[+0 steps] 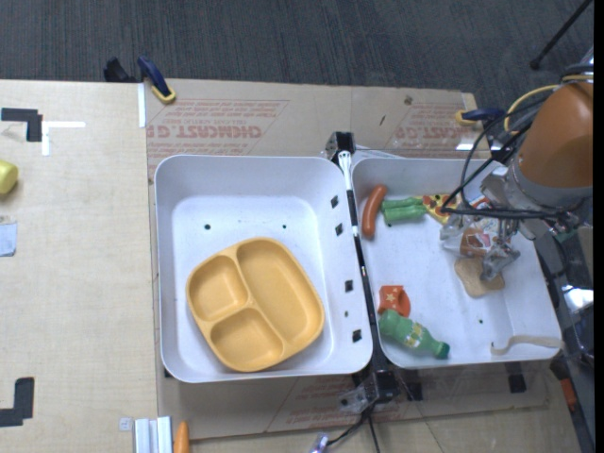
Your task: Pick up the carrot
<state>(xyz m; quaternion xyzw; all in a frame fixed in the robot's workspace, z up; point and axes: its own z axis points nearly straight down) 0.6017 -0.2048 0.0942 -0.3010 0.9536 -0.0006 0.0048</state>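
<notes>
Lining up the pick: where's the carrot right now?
The carrot lies in the right bin, at its upper-left corner beside the divider, touching the green toy to its right.

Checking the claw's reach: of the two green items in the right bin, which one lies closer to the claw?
The upper green piece, beside the carrot at the bin's far end. The green bottle lies at the near edge, farther from the claw.

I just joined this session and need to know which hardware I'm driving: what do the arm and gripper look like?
A bulky arm reaches in, with a rounded orange band above a grey metal wrist. Black and yellow cables loop beside it. The gripper is a small grey metal assembly with thin parts, hard to make out in detail.
</notes>
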